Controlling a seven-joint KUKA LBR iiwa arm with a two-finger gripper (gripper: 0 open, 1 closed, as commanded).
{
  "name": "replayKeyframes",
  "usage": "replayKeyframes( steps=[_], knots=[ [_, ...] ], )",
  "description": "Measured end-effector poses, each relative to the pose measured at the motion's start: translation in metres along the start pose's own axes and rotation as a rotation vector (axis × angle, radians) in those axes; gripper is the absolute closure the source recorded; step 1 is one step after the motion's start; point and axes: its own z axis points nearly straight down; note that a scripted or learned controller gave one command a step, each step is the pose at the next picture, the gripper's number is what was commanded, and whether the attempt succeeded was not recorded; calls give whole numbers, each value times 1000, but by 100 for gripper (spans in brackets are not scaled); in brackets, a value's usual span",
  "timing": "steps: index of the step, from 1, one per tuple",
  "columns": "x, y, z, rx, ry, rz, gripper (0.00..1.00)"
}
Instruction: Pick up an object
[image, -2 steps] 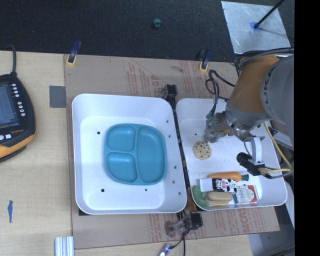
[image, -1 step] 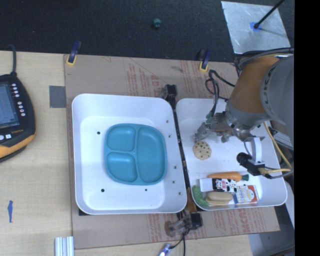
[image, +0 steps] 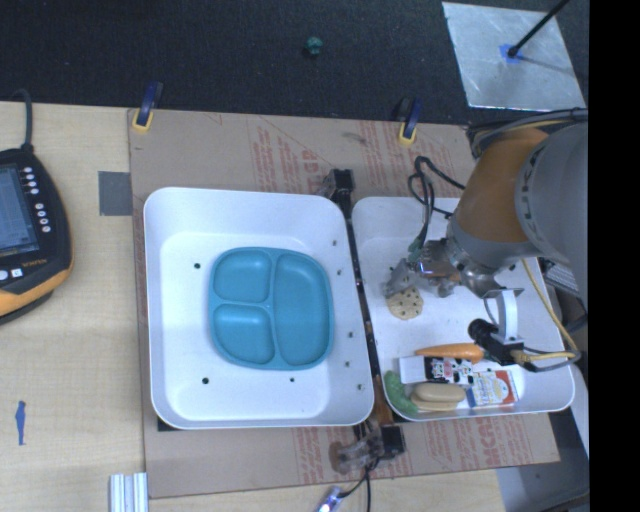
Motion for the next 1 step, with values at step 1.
replayKeyframes(
  steps=[1],
  knots=[
    [-1, 1, -12, -2, -1, 0, 100]
  ],
)
